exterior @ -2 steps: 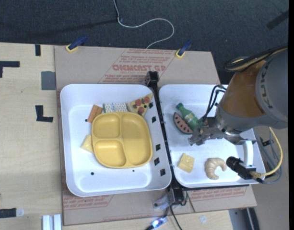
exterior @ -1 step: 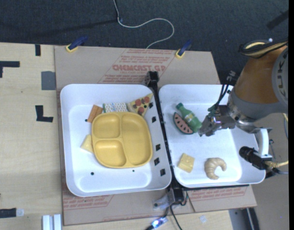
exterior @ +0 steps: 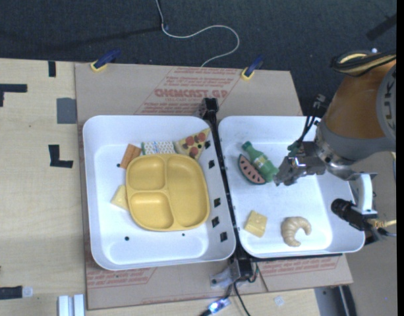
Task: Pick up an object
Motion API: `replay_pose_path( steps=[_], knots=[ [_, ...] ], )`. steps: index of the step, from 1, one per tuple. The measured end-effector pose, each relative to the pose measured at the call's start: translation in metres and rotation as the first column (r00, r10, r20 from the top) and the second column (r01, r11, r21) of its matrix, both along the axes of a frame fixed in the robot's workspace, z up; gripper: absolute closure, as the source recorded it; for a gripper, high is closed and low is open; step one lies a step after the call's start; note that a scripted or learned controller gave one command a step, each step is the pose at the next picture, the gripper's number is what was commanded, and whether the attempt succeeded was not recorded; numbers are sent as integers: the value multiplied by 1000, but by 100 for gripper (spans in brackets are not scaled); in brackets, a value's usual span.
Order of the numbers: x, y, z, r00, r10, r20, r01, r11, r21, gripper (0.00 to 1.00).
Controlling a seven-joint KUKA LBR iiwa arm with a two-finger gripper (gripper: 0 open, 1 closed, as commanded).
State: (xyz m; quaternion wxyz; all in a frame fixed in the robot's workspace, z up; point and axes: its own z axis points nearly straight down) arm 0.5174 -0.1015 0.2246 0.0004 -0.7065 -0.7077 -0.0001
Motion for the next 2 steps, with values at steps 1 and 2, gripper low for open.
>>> replay_pose_path(
  steps=[1, 2],
  knots=[
    [34, 47, -9, 1000, 5, -1, -5, 1000, 1, 100],
    [61, 96, -18, 1000, 6, -1, -6, 1000, 1, 100]
  ],
)
